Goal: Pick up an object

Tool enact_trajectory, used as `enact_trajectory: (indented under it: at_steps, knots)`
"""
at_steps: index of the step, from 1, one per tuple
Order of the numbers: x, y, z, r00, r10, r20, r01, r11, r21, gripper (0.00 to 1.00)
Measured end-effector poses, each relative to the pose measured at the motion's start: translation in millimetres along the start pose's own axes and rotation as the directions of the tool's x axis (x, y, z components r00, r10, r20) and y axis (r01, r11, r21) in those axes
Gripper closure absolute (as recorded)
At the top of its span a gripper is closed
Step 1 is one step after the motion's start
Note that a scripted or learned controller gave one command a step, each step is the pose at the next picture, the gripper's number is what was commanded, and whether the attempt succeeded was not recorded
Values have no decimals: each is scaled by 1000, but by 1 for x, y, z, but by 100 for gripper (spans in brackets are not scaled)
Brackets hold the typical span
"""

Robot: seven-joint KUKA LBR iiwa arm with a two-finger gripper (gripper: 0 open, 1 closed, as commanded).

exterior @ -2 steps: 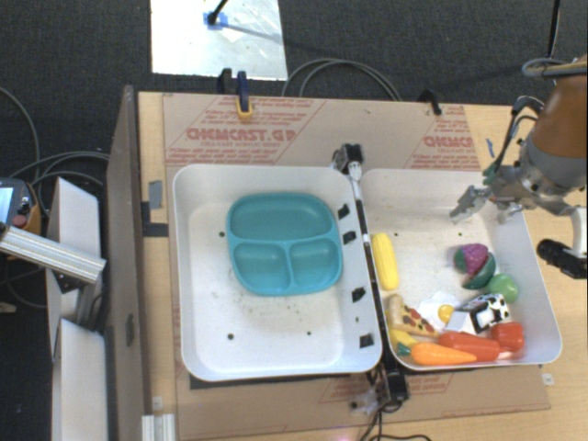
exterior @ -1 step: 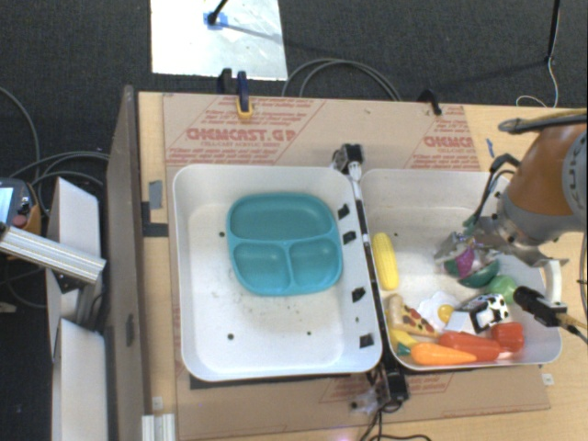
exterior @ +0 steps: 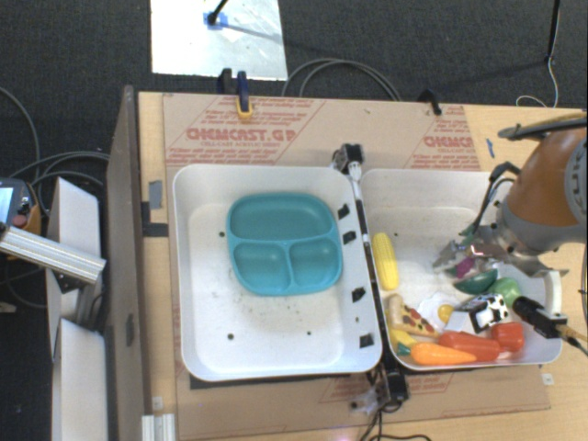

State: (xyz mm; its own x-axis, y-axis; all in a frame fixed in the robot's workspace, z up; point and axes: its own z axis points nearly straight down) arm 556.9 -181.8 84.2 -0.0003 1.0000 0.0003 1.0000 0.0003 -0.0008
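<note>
Cardboard under both bins reads "CHEMCAST GP" in red print.

A teal divided plate lies in the left bin, on a cardboard-covered bench.

Arm reaches in frm right, gripper low, wrist bent

A dark carpeted floor is surrounding the worktop, whose brown printed board is showing. A pale sheet is lying beyond it, with black cables trailing left.
</note>
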Motion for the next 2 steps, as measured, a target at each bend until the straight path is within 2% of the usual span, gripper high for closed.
enact_trajectory:
  at_steps: [1,2]
  knots:
    - [0,2,-11,1000,-1,1,1,1000,-5,100]
    - [45,43,-96,1000,-10,1,10,1000,-13,100]
